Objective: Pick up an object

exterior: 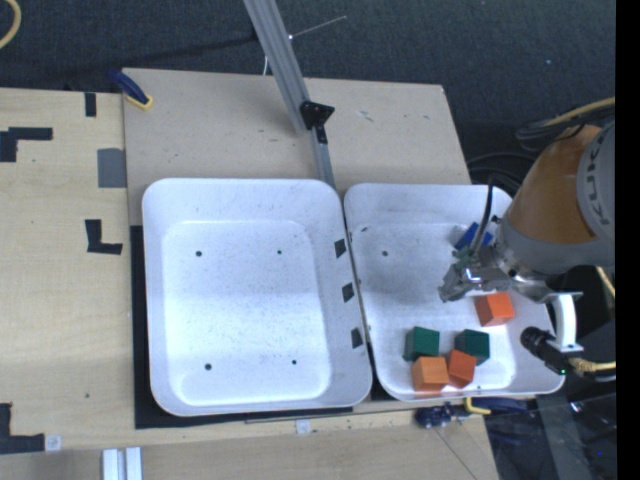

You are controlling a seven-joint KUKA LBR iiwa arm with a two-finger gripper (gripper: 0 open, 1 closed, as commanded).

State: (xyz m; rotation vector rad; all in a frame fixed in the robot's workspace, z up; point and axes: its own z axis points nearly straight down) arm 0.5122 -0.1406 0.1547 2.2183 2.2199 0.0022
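My gripper (462, 282) is low over the right bin (400, 218), toward its right side. An orange block (494, 309) lies just right of it and slightly nearer the front; whether they touch I cannot tell. Closer to the bin's front edge sit two dark green blocks (422, 342) (473, 345). Two more orange blocks (431, 372) (461, 366) lie side by side in front of those. A small blue piece (466, 236) shows just behind the gripper, partly hidden by the arm.
The left bin (240, 288) sits beside the right one, sharing a raised rim in the middle. A grey metal pole (285, 58) slants down from the top to the bins' back edge. The arm's orange band (555, 198) overhangs the right bin's right rim.
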